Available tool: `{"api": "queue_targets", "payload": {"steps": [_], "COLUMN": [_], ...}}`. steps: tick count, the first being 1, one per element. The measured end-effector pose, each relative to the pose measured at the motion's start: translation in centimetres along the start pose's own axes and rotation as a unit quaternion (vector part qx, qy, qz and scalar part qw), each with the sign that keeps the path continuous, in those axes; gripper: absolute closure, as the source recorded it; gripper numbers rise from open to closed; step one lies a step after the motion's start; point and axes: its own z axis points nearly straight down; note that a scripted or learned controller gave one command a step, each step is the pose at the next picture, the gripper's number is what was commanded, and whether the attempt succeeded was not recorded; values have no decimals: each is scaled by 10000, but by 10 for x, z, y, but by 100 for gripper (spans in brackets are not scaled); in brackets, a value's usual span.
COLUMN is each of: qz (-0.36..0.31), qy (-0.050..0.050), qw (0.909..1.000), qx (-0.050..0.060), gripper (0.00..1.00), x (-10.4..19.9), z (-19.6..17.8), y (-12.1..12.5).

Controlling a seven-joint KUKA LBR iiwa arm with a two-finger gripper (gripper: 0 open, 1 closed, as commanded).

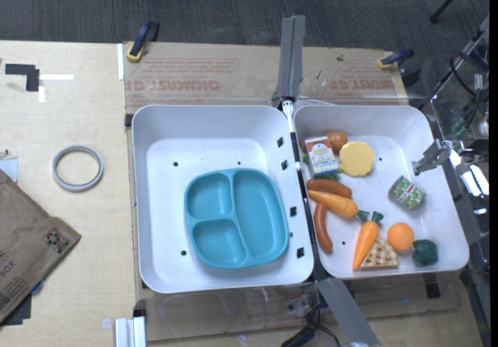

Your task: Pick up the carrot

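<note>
The carrot (pixel 364 243) lies in the right bin (pixel 433 132) near its front wall. It is orange with a green top, and its tip points toward the front edge, resting against a waffle-like wedge (pixel 380 255). My gripper (pixel 434 157) hangs at the bin's right wall, well to the right of the carrot and farther back. It is partly cut off by cables and the arm's body, and nothing shows in it.
Around the carrot are an orange ball (pixel 401 236), a green broccoli piece (pixel 425 252), two reddish sausages (pixel 322 230), an orange wedge (pixel 333 203), a green-wrapped packet (pixel 406 193), a yellow disc (pixel 357 158) and a small carton (pixel 320 155). The left bin holds a teal divided plate (pixel 235 217).
</note>
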Motion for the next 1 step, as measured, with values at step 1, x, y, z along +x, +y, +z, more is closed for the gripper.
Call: {"api": "queue_targets", "payload": {"steps": [1], "qz": [222], "qy": [-29], "qw": [9997], "qx": [-121], "gripper": [0], "x": [42], "z": [125], "y": [27]}}
